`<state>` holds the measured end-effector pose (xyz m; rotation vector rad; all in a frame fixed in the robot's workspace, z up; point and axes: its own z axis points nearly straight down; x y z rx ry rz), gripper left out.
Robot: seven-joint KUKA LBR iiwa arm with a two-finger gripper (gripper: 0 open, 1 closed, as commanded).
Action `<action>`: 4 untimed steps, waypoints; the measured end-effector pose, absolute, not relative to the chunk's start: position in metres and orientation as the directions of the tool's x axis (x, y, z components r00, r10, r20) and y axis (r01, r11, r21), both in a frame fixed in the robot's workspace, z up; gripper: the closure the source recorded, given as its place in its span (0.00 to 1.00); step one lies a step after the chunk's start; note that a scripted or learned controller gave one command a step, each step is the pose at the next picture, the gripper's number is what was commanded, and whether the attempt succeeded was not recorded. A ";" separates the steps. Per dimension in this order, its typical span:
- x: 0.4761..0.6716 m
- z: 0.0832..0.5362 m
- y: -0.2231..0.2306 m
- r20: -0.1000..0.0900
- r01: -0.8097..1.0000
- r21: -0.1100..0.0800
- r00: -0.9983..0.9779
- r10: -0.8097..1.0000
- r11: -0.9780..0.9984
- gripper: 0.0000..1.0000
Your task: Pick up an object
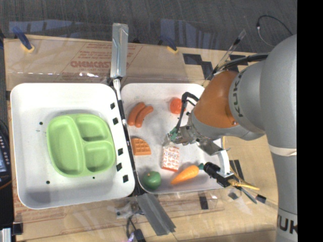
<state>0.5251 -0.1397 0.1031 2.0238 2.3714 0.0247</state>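
Though partly hidden, packet (red-patterned) perhaps rectangular.

In the left bin you see a green divided tray lying flat near its middle. You also see clear plastic sheeting with red lettering behind both bins, and grey carpet beyond the bench.

Even overhead light — soft shadows, slightly grainy focus
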 end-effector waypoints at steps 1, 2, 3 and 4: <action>0.487 0.103 -0.145 -0.009 0.995 0.032 -0.096 0.995 0.096 0.00; 0.485 0.102 -0.105 -0.010 1.000 0.029 -0.012 1.000 0.013 0.00; 0.485 0.102 -0.158 0.005 0.972 0.023 0.233 0.972 -0.233 0.00; 0.486 0.102 -0.189 0.002 0.997 0.024 0.078 0.997 -0.078 0.00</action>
